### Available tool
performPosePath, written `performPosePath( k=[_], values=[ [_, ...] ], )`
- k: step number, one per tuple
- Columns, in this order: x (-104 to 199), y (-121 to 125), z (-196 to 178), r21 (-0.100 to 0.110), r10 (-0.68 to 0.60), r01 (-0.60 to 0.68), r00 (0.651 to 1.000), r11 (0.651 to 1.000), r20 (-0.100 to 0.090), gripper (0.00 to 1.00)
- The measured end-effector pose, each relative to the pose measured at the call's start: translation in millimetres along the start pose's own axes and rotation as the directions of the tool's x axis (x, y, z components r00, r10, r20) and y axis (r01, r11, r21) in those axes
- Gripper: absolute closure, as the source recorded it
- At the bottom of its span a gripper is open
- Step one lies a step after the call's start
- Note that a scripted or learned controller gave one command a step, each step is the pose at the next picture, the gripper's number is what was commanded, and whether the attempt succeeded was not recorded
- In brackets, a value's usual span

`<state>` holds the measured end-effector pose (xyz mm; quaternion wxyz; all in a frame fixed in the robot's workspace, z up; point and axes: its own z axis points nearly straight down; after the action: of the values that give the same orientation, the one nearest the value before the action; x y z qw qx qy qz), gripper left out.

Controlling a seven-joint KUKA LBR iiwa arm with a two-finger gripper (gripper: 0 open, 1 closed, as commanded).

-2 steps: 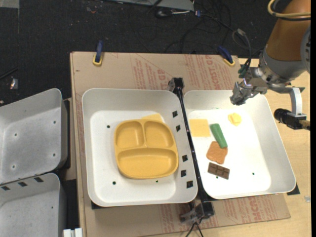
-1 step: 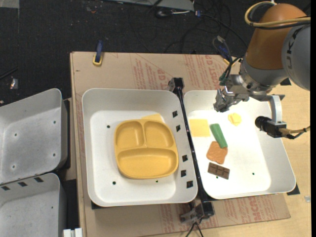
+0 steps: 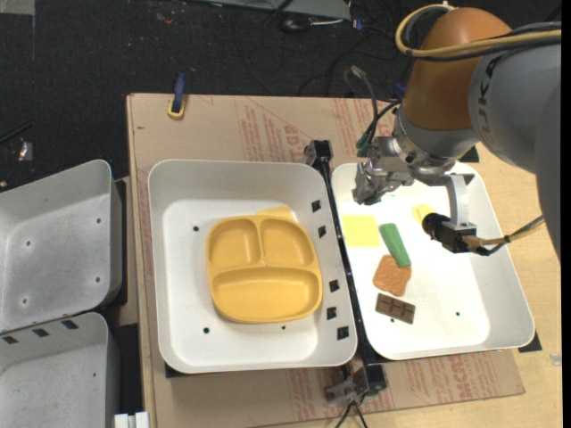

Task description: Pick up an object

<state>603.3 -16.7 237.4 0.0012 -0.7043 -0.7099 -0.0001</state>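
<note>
The right bin (image 3: 500,310) holds a pale yellow flat square (image 3: 361,231), a green bar (image 3: 394,244), an orange-brown lump (image 3: 392,276), a dark brown chocolate-like bar (image 3: 395,308) and a small yellow piece (image 3: 423,213). My gripper (image 3: 367,191) hangs over the bin's back left corner, just behind the yellow square. Nothing shows between its tips. The left bin (image 3: 178,328) holds a yellow divided tray (image 3: 264,269).
A black divider with clips (image 3: 332,257) runs between the two bins. A camera bracket on the wrist (image 3: 453,230) hangs over the right bin's middle. White bin lids (image 3: 53,239) lie at the left. Cables trail on the dark floor behind the bench.
</note>
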Motion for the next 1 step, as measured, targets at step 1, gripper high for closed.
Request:
performPosePath(
  k=[1],
  values=[
    [61.5, -19.3, 1.0, 0.0, -0.001, 0.001, 1.0, 1.0, 0.0, 1.0]
  ],
)
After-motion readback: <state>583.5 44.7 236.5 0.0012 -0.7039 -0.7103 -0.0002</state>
